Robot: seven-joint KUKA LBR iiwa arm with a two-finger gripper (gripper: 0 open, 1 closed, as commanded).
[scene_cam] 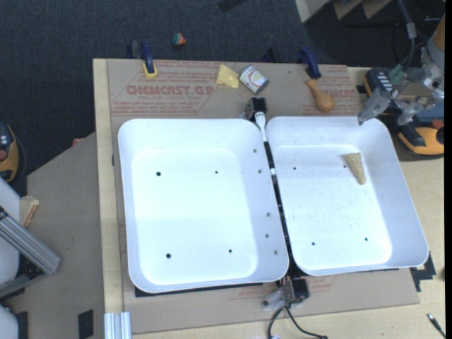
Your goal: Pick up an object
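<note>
Two white bins sit side by side on the bench [212, 94], a brown board w/ red print. The left bin [141, 147] has nothing loose in it, just dark dots on its floor. In the right bin [395, 210] lies one thing: a tan cone [355, 167], near the bin's far right corner, tip pointing toward the near edge, lying flat on the floor.

The gripper [397, 103] hangs past the right bin's far right corner, over the bench's far right edge, above the rim and apart from the cone. Its parts spread out left & right, w/ nothing held; how far the fingers are open can't be told from this angle.

On the bench's far edge, behind the bins: a yellow chunk [227, 76], a small white box [253, 79] just beside it, and a wooden peg [320, 96] near the right bin's far left corner. Blue clamps [147, 56] grip the far edge.
</note>
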